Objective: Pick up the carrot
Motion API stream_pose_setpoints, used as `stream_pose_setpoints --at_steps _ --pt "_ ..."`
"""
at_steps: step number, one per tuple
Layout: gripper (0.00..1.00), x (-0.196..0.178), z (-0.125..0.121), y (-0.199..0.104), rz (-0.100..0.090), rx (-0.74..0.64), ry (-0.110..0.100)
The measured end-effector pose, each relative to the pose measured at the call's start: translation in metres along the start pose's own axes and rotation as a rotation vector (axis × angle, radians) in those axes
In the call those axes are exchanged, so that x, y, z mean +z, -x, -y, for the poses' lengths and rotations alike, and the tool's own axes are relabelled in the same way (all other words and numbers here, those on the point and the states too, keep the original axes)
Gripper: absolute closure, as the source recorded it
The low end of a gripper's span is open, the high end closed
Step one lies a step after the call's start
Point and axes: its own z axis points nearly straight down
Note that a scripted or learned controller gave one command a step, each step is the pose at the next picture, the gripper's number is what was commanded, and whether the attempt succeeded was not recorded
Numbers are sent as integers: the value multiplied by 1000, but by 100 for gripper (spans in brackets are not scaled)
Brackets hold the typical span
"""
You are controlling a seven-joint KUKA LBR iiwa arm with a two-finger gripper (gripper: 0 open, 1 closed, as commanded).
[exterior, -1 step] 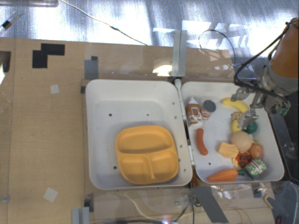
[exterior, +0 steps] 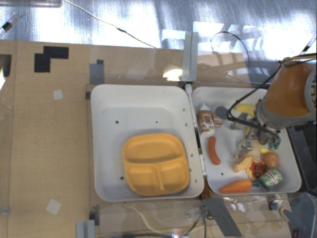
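Camera view looks down on the tabletop (exterior: pixel 44 148), which carries two shallow white bins side by side. The task is at an early stage, as far as I can judge: the carrot (exterior: pixel 237 186) lies flat on the floor of the right bin (exterior: pixel 225 133), close to that bin's near edge and toward its near-right corner, and nothing grips it or touches it from above. The arm (exterior: pixel 290 93) reaches in over the right bin's far-right part, and its end effector (exterior: pixel 251 144) hangs above the cluttered middle of that bin, over a pale yellowish item (exterior: pixel 243 163), some way short of the carrot. Whether the end effector is released or clenched I cannot tell, since the cables and clutter around it hide that part. What is left, then, seems to be nearly everything: bringing the end effector over the carrot, closing on it and lifting. The carrot itself is a smooth orange spindle, thicker at its right end and tapering to a point at its left, lying roughly parallel to the near edge. A small red and green cluster (exterior: pixel 265 175) sits just beside its thick end, while a red sausage-like piece (exterior: pixel 213 150) lies apart toward the bin's left edge. The left bin (exterior: pixel 106 108) holds a yellow divided tray (exterior: pixel 156 163).
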Motion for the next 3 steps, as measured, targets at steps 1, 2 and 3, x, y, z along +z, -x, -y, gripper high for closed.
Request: stream_pose_setpoints --at_steps 1,2,3 --pt "0 -1 -15 -64 0 171 0" --pt "0 -2 -18 -77 4 181 -1" --pt "100 -14 -19 -74 9 174 0"
